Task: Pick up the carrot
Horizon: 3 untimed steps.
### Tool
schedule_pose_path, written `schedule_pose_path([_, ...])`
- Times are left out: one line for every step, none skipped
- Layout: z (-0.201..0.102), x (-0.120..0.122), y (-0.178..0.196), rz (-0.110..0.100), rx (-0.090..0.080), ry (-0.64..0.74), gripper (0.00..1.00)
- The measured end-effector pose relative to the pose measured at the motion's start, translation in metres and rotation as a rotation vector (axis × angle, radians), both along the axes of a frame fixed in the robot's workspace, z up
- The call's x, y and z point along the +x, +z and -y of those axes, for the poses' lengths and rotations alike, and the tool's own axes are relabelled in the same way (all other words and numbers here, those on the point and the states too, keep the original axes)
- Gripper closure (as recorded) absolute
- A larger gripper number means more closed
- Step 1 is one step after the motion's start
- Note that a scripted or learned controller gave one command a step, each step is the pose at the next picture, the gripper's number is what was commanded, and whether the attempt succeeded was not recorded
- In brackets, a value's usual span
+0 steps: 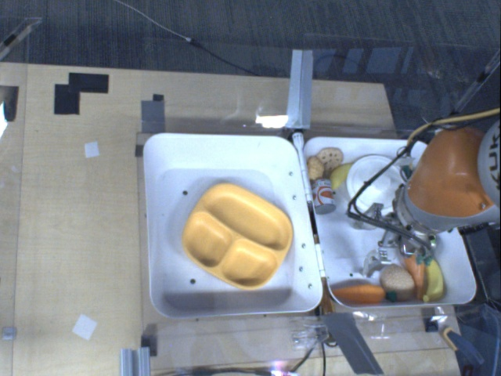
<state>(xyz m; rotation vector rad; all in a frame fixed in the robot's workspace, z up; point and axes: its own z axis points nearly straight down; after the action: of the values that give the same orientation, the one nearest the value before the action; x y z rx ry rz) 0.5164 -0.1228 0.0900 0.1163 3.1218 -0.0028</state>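
Carrot [412,275] wedged between banana [433,280] and bread roll [398,279]; jaws' state unclear.

The worktop [70,233] looks like pale matt wood, both white bins [160,233] and the yellow sectioned tray [237,233] like smooth, slightly glossy plastic, the carrot [358,293] smooth and shiny, the upright bracket [299,88] brushed metal.

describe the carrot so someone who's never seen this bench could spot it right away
Start at the right bin, the one the arm reaches into, and go to its near edge. The carrot lies flat along that edge, left of a brown potato-like piece and a yellow banana. It is the long orange tapered item; a smaller orange piece by the gripper is shorter.
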Motion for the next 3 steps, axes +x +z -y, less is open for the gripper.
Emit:
schedule_pose_path([-0.0328, -0.0274, 0.0248, -0.010, 0.007, -0.364, 0.00])
schedule_pose_path([-0.0324, -0.0276, 0.0246, -0.011, 0.007, -0.365, 0.00])
schedule_pose_path([-0.0324, -0.0276, 0.0246, -0.011, 0.007, -0.365, 0.00])
